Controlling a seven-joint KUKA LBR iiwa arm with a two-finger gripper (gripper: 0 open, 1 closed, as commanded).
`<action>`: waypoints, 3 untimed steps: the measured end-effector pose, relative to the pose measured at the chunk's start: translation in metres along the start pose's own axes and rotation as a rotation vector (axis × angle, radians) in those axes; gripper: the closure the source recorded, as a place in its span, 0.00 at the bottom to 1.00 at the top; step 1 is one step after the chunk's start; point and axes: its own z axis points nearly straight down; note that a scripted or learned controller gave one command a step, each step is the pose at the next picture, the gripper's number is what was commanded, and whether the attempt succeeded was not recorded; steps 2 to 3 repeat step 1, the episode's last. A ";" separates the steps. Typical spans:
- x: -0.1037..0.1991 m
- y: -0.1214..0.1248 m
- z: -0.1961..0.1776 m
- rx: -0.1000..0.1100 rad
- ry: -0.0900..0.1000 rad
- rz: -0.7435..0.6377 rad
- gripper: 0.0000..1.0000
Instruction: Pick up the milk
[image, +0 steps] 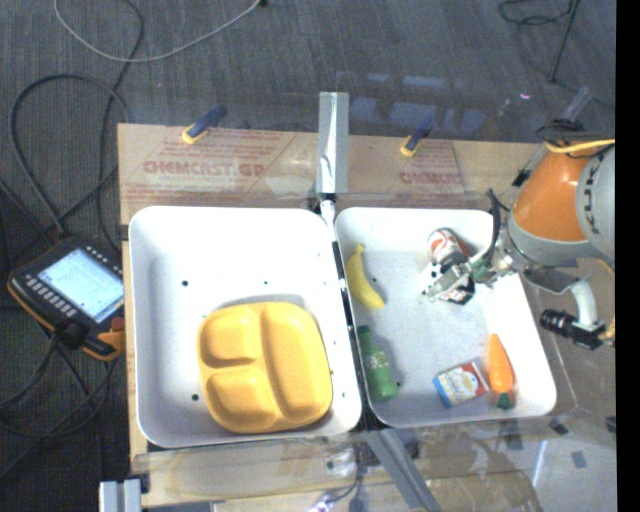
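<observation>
The milk (460, 384) is a small white carton with an orange and blue label, lying on its side near the front right of the right bin (420, 330). My gripper (447, 283) hangs over the back half of that bin, well behind the carton and apart from it. A red and white can (444, 242) lies just behind the gripper. Nothing shows in the gripper.
An orange carrot (500, 365) lies right beside the milk, on its right. A green bottle (378, 364) and a yellow banana (362, 278) lie along the right bin's left wall. The left bin (180, 250) holds a yellow divided tray (265, 365).
</observation>
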 end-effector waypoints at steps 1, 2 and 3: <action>-0.026 0.031 0.023 0.043 0.037 0.176 0.00; -0.026 0.031 0.023 0.043 0.037 0.176 0.00; -0.026 0.031 0.023 0.043 0.037 0.176 0.00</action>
